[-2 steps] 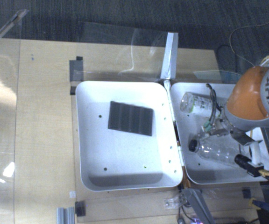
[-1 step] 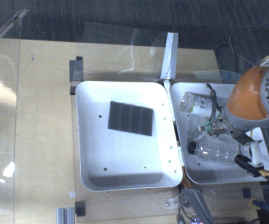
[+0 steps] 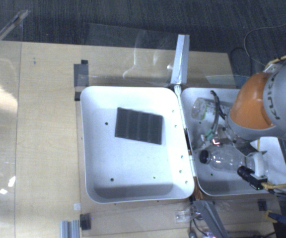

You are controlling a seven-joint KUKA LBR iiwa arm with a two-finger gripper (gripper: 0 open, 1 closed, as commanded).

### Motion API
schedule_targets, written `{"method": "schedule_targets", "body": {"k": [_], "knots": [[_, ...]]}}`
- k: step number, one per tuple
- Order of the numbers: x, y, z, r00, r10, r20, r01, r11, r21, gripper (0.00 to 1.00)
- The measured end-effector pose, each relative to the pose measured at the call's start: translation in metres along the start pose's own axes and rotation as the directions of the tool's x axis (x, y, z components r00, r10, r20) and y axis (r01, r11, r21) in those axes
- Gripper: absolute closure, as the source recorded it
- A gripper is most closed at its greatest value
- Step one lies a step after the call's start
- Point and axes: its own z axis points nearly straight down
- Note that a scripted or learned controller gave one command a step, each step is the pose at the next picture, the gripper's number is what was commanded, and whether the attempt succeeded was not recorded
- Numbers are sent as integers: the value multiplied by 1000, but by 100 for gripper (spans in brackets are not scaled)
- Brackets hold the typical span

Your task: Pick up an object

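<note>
Beneath arm (image 3: 262, 105), clear bottle (image 3: 222, 157) half-hidden

No legible text, labels, brand marks, numbers or signs anywhere in the camera view. Checked surfaces: the dark ribbed pad (image 3: 138, 126) in the left white bin (image 3: 96, 182) carries no print; the clear plastic bottle (image 3: 223, 158) in the right bin (image 3: 217, 188), just right of the pad's bin, shows no readable label; the table (image 3: 43, 148) is unmarked.

Ribbed black pad (image 3: 138, 125) in white left bin (image 3: 91, 148).
</note>
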Motion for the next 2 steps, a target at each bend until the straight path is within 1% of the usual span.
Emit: {"method": "schedule_targets", "body": {"k": [1,2], "knots": [[0,4,-12,1000,-2,1,2,1000,-10,100],[-14,103,-75,987,-162,-2,162,987,6,100]]}}
